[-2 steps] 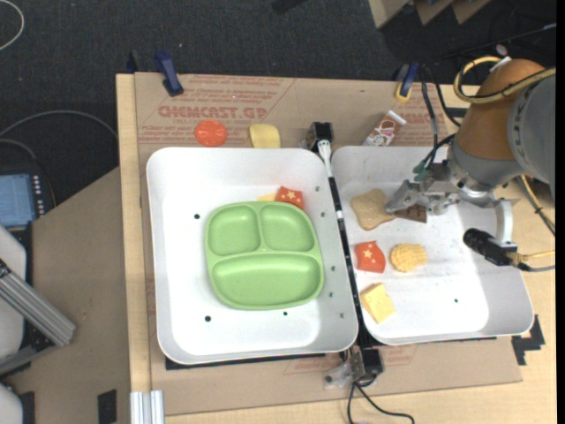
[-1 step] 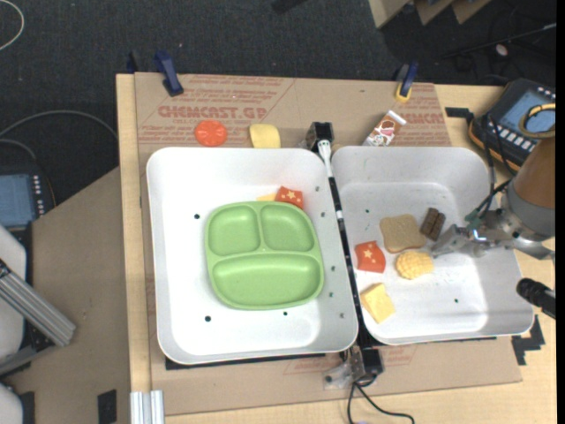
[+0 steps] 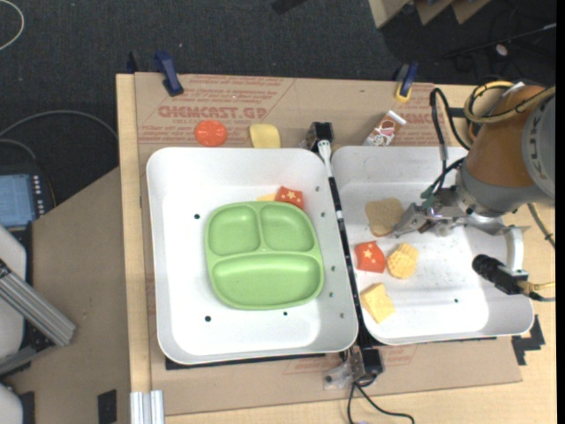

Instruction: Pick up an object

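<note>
The right bin point(image 3: 494, 321) holds a flat tan piece point(image 3: 382, 215), a red block point(image 3: 370, 256), a yellow corn-like piece point(image 3: 403, 260) and a yellow wedge point(image 3: 378, 304). My gripper point(image 3: 420, 218) hangs low over this bin. It sits just right of the tan piece and above the corn piece, pointing left. I see nothing clearly held in it. The grey and orange arm point(image 3: 508, 162) reaches in from the right.
The left bin point(image 3: 172, 237) carries a green divided plate point(image 3: 263, 254), with a red and yellow piece point(image 3: 289, 196) behind it. On the board beyond the bins lie an orange round piece point(image 3: 210, 132), a yellow piece point(image 3: 264, 136), a black item point(image 3: 320, 133) and a small packet point(image 3: 384, 131).
</note>
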Tool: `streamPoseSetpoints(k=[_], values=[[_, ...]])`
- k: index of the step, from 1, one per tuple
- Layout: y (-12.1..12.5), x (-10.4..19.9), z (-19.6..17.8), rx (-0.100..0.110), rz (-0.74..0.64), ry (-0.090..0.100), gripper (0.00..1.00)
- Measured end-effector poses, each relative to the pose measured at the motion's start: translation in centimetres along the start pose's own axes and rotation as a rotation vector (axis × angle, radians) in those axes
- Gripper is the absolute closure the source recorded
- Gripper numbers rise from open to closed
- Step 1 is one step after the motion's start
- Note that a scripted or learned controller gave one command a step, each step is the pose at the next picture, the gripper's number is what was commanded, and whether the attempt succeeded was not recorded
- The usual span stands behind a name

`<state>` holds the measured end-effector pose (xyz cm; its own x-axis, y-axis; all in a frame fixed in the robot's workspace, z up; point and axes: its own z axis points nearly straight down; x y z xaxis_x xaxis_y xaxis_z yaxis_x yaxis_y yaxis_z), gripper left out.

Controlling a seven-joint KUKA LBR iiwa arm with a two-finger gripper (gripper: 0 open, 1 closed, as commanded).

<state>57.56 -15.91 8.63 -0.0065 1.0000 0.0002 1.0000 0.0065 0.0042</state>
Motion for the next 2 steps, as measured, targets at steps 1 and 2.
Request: streamPoseSetpoints(k=[1,2], values=[[-8.3,3.6,0.2,0.013,0.007,0.004,0.00],[-7.9,3.4,-0.9,0.002,0.008,-0.001,1.00]])
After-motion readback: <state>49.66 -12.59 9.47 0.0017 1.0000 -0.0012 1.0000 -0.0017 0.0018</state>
